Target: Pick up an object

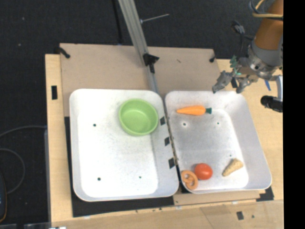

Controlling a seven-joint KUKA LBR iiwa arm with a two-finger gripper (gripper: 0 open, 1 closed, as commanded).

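Nothing picked yet: claw (229,83) open, holding nothing, over right bin's (248,128) far edge, right of carrot (192,110).

No readable text, labels, brands, numbers or signs anywhere.
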